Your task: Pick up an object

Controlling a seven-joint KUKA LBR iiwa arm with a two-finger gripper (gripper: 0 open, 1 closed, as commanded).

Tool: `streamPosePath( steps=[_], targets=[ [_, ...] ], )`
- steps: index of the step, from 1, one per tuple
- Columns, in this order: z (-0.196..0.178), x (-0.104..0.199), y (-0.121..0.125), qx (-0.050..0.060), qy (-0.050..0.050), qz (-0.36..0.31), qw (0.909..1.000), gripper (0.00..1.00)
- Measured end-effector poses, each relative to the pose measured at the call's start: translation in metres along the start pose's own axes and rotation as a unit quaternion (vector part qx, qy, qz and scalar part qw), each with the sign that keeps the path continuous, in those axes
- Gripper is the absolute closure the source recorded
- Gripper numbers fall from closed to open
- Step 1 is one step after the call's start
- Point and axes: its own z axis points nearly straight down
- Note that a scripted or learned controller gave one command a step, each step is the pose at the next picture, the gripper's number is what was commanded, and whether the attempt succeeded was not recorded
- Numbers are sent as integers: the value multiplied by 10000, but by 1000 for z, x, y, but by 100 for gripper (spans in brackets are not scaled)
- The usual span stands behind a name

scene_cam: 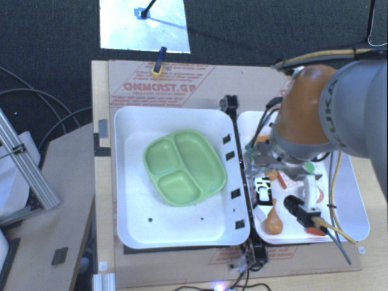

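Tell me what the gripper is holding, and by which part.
That cannot be told: the grey arm with its orange band hangs over the right white bin and covers the gripper, so no hold is visible.

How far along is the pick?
Done: arm is down over the right bin, among its clutter. In hand: nothing visibly lifted; an orange object lies on the bin floor. The green divided tray sits in the left bin. Left: grasp and lift.

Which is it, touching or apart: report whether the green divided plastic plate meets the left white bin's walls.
Apart. The camera view shows the green divided plastic plate ringed by bare floor of the left white bin.
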Motion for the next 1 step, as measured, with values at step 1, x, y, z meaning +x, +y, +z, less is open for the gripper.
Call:
streamPosePath(
  steps=[1],
  targets=[
    [-162, -38, -7, -125, -15, 26, 9999, 100]
  ],
)
